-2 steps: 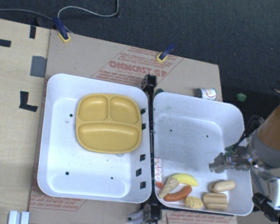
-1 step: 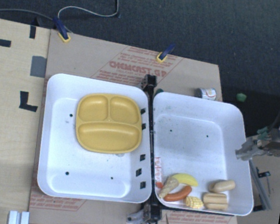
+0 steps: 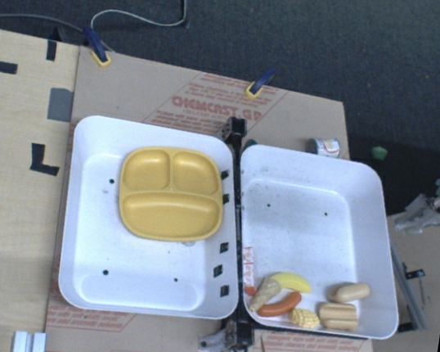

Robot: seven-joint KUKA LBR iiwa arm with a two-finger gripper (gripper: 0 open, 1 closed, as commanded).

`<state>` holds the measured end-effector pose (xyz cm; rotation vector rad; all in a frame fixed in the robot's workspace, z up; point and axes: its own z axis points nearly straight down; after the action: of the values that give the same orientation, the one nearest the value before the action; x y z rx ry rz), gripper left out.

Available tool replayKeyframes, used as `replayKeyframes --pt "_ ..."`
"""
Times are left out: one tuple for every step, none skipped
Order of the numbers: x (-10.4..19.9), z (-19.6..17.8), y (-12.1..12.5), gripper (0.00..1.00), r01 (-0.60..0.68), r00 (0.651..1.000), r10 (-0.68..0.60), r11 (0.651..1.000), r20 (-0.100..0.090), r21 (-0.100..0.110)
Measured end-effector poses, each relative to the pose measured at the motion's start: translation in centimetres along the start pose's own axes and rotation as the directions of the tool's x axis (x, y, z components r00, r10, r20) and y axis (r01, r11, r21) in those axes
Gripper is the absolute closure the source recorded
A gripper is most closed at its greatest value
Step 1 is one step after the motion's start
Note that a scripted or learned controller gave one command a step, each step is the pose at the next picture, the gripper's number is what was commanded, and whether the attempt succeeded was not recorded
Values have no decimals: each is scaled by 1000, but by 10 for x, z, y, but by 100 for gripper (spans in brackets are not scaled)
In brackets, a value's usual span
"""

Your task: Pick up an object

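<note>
A slanted view from above shows a bench [image 3: 0,203] of pale wood, with a brown cardboard sheet [image 3: 206,107] laid on it under two shallow white bins set side by side. The left bin [image 3: 76,273] holds a yellow divided plate [image 3: 172,193] with three compartments, lying flat in the bin's upper half; the lower half is bare white floor. A black clamp strip [image 3: 230,214] runs down the seam where the two bins meet. The right bin [image 3: 314,211] holds a cluster of toy food along its near edge. From left to right there: a tan piece [image 3: 265,291], a yellow banana [image 3: 292,282] just above it, a red-orange sausage shape [image 3: 280,306] touching the tan piece, a small corn cob [image 3: 305,317], then two tan bread-like rolls, one [image 3: 349,292] above the other [image 3: 339,315]. These are the objects available to pick. At the far right edge, beyond the right bin, grey hardware [image 3: 439,206] is partly visible; whether the pincer is apart or together cannot be told.
</note>
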<state>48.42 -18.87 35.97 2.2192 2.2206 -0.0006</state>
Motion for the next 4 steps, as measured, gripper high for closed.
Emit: replayKeyframes --pt "-36 -176 0 100 0 1000 0 1000 1 0" --pt "-35 -136 0 100 0 1000 0 1000 0 1" --pt "-35 -124 0 100 0 1000 0 1000 0 1" --pt "-35 -106 0 100 0 1000 0 1000 0 1"
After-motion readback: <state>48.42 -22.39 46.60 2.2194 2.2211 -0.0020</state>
